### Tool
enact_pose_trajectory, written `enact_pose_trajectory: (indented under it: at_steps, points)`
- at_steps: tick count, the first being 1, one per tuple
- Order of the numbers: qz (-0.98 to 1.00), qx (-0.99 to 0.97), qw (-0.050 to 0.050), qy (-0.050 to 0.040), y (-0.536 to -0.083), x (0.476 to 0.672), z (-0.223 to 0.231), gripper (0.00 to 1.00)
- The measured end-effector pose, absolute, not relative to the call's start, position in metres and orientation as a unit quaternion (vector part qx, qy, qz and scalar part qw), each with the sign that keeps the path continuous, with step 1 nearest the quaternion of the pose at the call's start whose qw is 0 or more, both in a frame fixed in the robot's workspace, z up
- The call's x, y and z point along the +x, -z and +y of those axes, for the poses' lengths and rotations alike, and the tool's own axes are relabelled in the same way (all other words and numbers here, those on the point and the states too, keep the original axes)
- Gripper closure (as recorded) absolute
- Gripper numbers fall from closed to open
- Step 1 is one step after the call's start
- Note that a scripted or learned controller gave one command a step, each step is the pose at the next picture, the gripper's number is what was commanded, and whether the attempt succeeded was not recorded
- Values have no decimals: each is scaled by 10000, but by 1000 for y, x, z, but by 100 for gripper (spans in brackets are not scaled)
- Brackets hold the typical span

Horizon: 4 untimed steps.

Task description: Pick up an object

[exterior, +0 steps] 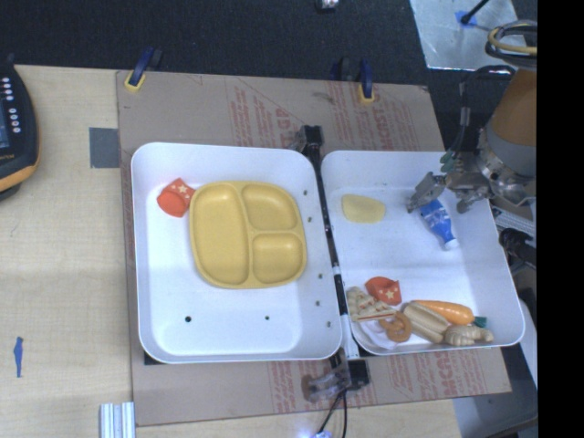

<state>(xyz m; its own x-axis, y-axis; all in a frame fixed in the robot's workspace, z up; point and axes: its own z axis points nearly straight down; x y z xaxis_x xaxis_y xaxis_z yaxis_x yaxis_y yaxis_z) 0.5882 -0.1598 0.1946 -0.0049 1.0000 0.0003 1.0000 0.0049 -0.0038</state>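
Gripper open above blue tube in right bin

The bench bears a brown board, clamped at its far edge. Two white bins, left and right, sit on it, touching.

A pale wood-grain desk fills the near side, with a brown cardboard sheet laid over it and held at the far edge by blue and yellow clamps. A grey square of tape sits beside the sheet. Beyond the desk the floor is dark, almost black, with a grey sheet lying at the far right.
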Motion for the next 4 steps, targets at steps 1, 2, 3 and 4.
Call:
enact_pose_trajectory:
  at_steps: [1, 2, 3, 4]
  points:
    - [-7085, -7056, 65, -35, -172, 505, -116, 0]
    - [-7086, -7056, 58, -33, -89, 479, -100, 0]
    - [-7082, -7060, 17, -18, -103, 481, -103, 100]
    - [-7107, -7034, -46, 43, -198, 566, -69, 100]
